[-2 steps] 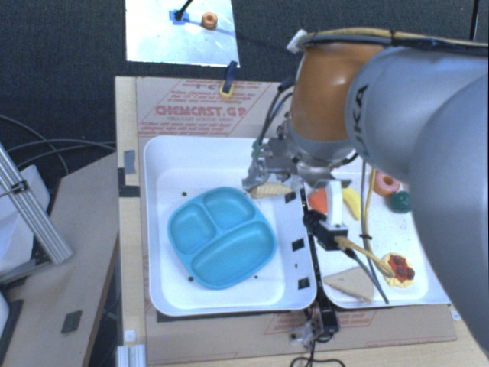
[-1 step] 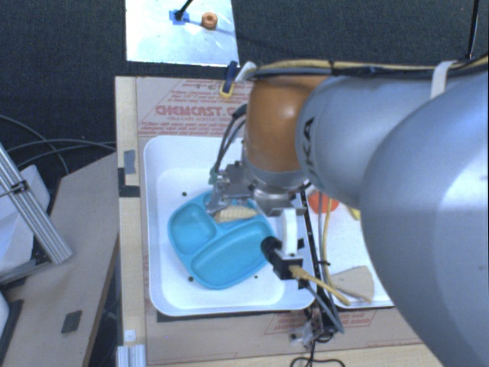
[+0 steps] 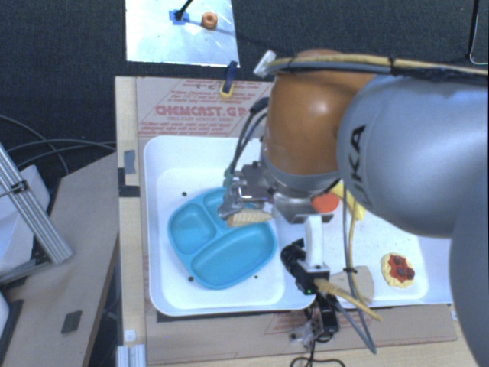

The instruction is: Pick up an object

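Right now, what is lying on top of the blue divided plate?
A pale, ridged, chip-like piece lies at the blue divided plate's upper right edge. The arm covers whatever is beyond.

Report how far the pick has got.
Done: the arm has reached into the left bin and the gripper is low over the blue divided plate's upper right edge, beside a pale tan piece. In hand: nothing can be confirmed as gripped. Left: secure an object and lift it. The small pizza toy sits untouched in the right bin.
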Action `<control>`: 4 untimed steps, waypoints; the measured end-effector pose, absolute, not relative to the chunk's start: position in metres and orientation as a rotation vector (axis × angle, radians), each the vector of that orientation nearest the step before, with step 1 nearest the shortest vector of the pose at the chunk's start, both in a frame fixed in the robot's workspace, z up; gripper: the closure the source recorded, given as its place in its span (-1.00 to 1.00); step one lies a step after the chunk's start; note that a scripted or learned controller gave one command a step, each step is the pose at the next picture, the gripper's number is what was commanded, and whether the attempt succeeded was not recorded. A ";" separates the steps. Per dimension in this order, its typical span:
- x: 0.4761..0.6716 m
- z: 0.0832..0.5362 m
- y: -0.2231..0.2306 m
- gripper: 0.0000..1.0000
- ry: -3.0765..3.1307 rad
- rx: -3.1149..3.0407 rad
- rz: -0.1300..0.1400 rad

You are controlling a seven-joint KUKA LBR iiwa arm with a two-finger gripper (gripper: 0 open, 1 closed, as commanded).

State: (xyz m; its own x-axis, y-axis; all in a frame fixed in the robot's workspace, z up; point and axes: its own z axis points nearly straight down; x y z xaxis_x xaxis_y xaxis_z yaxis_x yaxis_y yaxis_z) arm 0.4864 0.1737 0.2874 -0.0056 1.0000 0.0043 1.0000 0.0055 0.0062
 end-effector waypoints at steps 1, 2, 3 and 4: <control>0.486 0.263 0.238 1.00 2.233 2.212 0.003; 0.488 0.358 0.235 1.00 2.224 2.214 0.018; 0.564 0.251 0.232 1.00 2.219 2.224 -0.009; 0.494 0.247 0.235 1.00 2.229 2.219 -0.004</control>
